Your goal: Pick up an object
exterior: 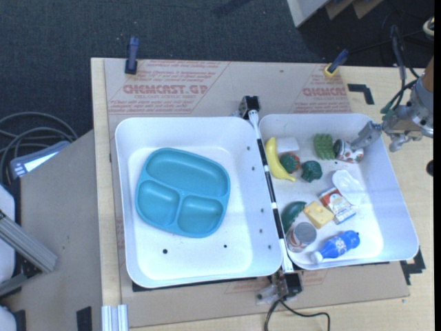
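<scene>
Hand (pixel 360 141) at R bin's (pixel 400 212) 1 o'clock edge, grip state can't tell, just beside small can (pixel 349 152), banana (pixel 276 160) toward 9 o'clock, blue plate (pixel 182 192) in L bin (pixel 131 247).

1. Light is bright and even, with a cool bluish cast.
2. The two white bins (pixel 207 267) are near overexposed, their walls showing little texture.
3. The blue divided plate (pixel 182 192) casts a soft, faint shadow.
4. The dark carpet (pixel 55 33) stays dim and grainy.
5. Overall sharpness is modest; small objects look soft.
</scene>
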Controlling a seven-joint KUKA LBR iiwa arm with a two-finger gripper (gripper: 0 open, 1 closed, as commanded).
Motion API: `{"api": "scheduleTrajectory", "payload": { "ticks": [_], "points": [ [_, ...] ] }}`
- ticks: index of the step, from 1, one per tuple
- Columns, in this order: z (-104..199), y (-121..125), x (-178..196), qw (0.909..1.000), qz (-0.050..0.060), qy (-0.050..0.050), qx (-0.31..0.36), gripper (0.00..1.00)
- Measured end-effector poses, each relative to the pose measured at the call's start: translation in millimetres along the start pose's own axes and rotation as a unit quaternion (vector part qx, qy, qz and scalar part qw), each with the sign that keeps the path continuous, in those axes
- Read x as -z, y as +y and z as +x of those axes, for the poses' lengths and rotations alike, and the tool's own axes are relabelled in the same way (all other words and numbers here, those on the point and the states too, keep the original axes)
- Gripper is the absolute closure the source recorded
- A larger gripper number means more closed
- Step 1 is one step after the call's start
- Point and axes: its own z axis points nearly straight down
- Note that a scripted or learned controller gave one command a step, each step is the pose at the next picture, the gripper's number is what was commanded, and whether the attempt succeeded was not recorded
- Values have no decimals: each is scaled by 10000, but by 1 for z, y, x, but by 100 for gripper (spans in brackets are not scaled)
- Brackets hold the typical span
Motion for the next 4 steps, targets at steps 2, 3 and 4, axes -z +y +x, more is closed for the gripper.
{"api": "scheduleTrajectory", "payload": {
  "ticks": [2,3,4],
  "points": [
    [51,64,-111,10000,-4,-5,3,0],
    [51,65,-100,10000,-19,-15,11,100],
    [106,65,-91,10000,-6,-4,2,100]
  ]
}}
